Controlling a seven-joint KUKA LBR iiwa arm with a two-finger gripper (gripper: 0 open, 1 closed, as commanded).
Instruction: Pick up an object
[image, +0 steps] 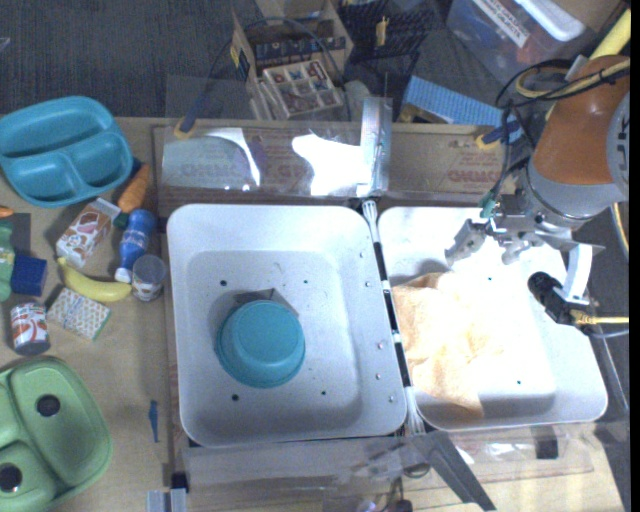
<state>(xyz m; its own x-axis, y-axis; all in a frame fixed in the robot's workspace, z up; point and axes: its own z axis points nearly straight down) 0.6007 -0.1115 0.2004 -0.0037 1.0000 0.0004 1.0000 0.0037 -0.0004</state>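
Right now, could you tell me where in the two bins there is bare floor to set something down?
In the left bin, bare floor rings the teal bowl, widest toward its far wall. In the right bin, the tan cloth covers the left half; the right strip is bare. The far end is crowded by the gripper.

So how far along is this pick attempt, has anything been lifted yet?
Nothing looks picked yet. The blue bowl sits upside down on the floor of the left bin, and the tan cloth lies flat in the right bin. The gripper hangs over the right bin's back edge with nothing visible between its fingers. Approaching, grasping and lifting are all left.
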